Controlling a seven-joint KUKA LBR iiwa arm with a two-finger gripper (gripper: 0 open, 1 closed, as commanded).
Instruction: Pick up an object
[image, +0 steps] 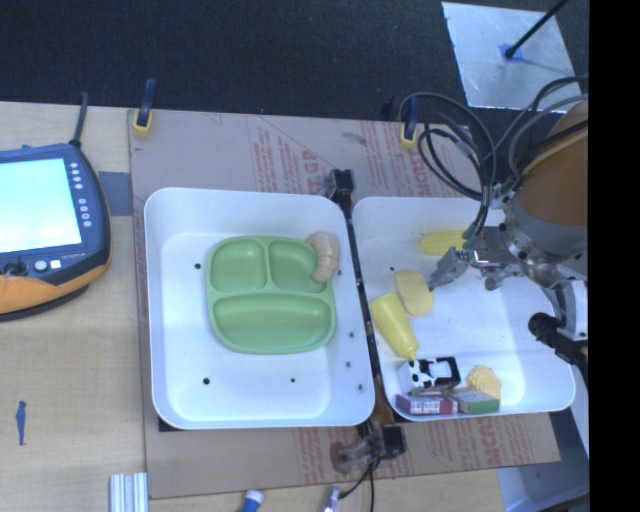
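Pale yellow lump (414, 293) is the object nearest the claw. It lies in the upper-left part of the right bin (520, 400), rounded and matte, with its exact shape hard to read.

Hidden / unclear:
- gripper (447, 268) tip sits just right of the lump and above it, very close; can't tell if they touch. Claw state: cannot tell, it's a dark blur against the white bin.
- arm (555, 190) is cut off at the frame's right; its wrist covers the bin's upper-right area. Black cables (450, 140) loop above it.
- yellow banana-like piece (440, 241) is partly behind the wrist hardware on its right end.
- small box (432, 404) at the bin's lower rim is partly under a black-and-white cow toy (432, 373); label unreadable.
- green block (481, 403) is tucked below a yellow corn piece (484, 379), mostly covered.
- handheld screen unit (45, 225) is cut off at the frame's left.

Other items:
- yellow bottle-shaped piece (394, 325) lies just below-left of the lump, slanted along the bin's left wall, nearly touching it.
- left bin (170, 330) holds a green divided plate (270, 295); a beige peanut-shaped item (324, 256) rests on the plate's upper-right rim.
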